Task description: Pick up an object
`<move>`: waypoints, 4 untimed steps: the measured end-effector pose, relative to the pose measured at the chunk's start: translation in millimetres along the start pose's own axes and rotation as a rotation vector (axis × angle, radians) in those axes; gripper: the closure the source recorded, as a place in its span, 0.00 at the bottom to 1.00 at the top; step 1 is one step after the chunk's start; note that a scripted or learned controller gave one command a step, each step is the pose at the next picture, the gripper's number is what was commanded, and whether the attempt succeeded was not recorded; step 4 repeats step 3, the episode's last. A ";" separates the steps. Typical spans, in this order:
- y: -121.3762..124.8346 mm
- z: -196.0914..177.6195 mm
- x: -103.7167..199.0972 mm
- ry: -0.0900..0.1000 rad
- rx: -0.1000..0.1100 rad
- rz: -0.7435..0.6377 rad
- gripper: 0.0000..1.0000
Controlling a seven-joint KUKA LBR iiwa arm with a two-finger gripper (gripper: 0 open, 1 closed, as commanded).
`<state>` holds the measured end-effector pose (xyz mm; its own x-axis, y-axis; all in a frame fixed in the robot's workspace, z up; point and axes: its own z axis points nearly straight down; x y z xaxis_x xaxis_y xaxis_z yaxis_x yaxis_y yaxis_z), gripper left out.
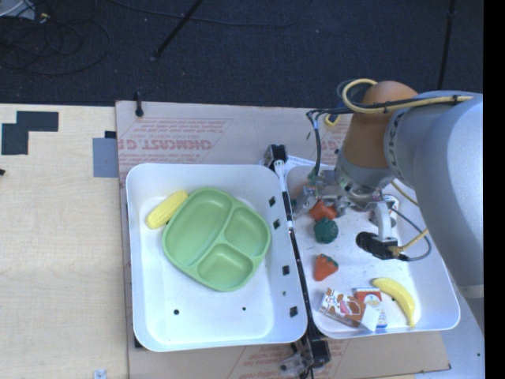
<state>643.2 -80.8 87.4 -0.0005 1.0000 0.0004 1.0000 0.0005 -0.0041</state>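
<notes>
- The grey arm (442,180) comes in from the right of the frame, bulky and close to the camera, its orange band (371,133) bent down over the upper part of the right bin (438,310).
- The gripper (322,200) sits low at the upper left of that bin, just above an orange-red piece (322,209) and a dark green round object (326,230); from here I cannot tell how the gripper is set, nor whether it has hold of the orange-red piece, since wrist hardware and cables crowd that spot.
- A black part (377,245) with a yellow cable hangs off the wrist over the middle of the right bin.
- Loose in the right bin: a toy strawberry (325,267) at centre left, a yellow banana (397,298) lower right, and a small red and white carton (353,307) along the bottom edge.
- The arm's body hides the bin's upper right corner and much of its right wall.
- In the left bin (150,306) a green divided plate (216,238) lies tilted at centre, with a yellow corn-like piece (166,209) touching its upper left edge.
- Printed lettering on the cardboard sheet (181,136) under the bins reads reversed and is hard to make out.
</notes>
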 end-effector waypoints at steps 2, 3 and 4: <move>-0.2 -9.6 -2.6 0.000 0.002 0.001 1.00; -39.7 -100.4 32.9 0.000 -0.003 -0.001 1.00; -39.7 -100.4 32.9 0.000 -0.003 -0.001 1.00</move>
